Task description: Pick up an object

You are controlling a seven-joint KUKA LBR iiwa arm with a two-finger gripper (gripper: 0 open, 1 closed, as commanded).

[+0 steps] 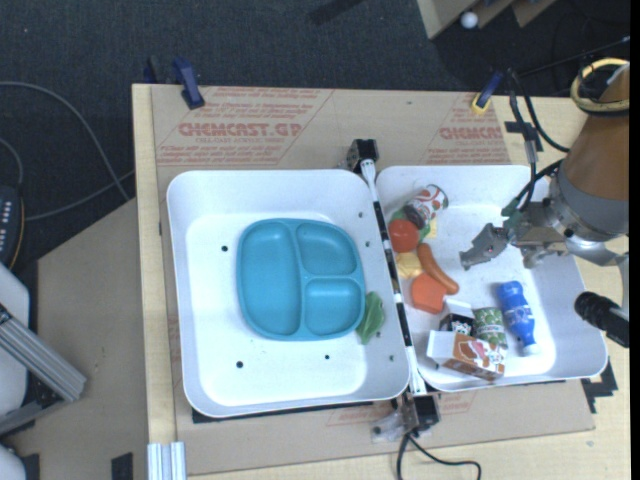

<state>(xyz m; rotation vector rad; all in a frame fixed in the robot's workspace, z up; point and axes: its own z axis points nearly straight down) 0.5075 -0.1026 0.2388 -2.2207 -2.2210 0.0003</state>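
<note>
My gripper [500, 252] hangs over the middle of the right bin [571, 360], open, with nothing between its fingers. To its left lie a red tomato-like piece [403, 235], a yellow piece [409, 264] and an orange carrot-like piece [433, 286]. A small printed can [431, 200] lies at the back. Below the gripper lie a blue bottle [516, 314], a green can [491, 326] and a flat red-and-white packet [468, 353]. The gripper touches none of them.
The left bin [200, 268] holds a blue divided plate [298, 276] with a green piece [372, 315] against its right side. A black rail [388, 268] runs between the bins. Cables hang by the arm [598, 158] at the right.
</note>
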